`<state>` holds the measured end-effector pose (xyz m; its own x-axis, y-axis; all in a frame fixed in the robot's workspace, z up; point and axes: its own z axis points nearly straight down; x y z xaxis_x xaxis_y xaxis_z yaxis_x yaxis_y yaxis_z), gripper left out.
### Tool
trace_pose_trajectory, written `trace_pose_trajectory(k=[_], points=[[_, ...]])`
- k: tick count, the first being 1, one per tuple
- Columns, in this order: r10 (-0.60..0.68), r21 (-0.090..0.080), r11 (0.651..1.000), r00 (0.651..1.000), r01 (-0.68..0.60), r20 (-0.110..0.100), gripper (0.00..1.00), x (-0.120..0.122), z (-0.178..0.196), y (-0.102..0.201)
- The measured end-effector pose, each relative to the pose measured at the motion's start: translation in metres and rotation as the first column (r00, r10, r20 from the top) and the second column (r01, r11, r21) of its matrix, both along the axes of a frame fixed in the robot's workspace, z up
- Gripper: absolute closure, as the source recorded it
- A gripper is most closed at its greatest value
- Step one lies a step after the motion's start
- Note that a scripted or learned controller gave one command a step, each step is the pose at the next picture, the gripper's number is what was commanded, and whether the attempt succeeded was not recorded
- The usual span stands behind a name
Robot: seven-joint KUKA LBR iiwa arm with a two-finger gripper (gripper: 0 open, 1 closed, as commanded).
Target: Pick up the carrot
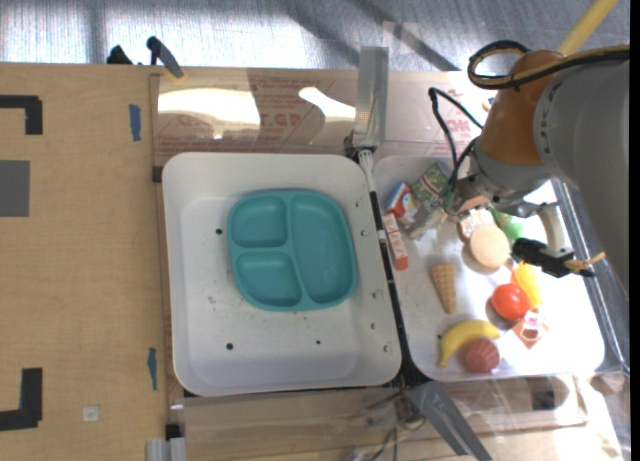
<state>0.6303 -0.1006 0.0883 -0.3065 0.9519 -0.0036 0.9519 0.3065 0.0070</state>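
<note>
Cardboard sheet (75,249) covers the tabletop from 9 o'clock inward. It is the biggest thing I see.

Arm (570,119) comes in from 2 o'clock, grey, with the orange band (510,124) above the wrist and black cables looped over it.

Two white bins sit side by side. The left bin (190,349) is at centre, and the right bin (580,354) is at 4 o'clock, partly under the arm.

Teal divided plate (292,249) lies flat in the middle of the left bin.

Hand (468,205) is down over the upper part of the right bin among the small items. From this angle I cannot tell whether it is apart or together, and I see nothing held in it.

Right bin contents:
- banana (465,337) near the 6 o'clock wall
- pale round bun (487,247) just below the hand
- red tomato (509,301) between bun and banana
- waffle cone (444,287) at the bin's centre, tip toward 6 o'clock

Carrot (397,246): I take it to be the slim orange piece lying against the right bin's 9 o'clock wall, lengthwise along it. It is near the hand but apart from it, on the hand's 8 o'clock side.

Small printed cartons (405,199) sit just above the carrot.
</note>
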Motion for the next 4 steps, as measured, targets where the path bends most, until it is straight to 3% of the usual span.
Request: trace_pose_trajectory(k=[1,2,3,4], points=[[-0.005,0.001,1.0,1.0,0.005,-0.006,0.0,-0.092,0.032,-0.017],[0.162,0.001,0.987,0.987,-0.162,-0.003,0.0,-0.144,0.109,0.006],[0.061,-0.004,0.998,0.998,-0.061,0.005,0.0,-0.071,0.023,-0.044],[0.226,-0.03,0.974,0.973,-0.225,0.04,0.0,-0.109,0.016,-0.055]])
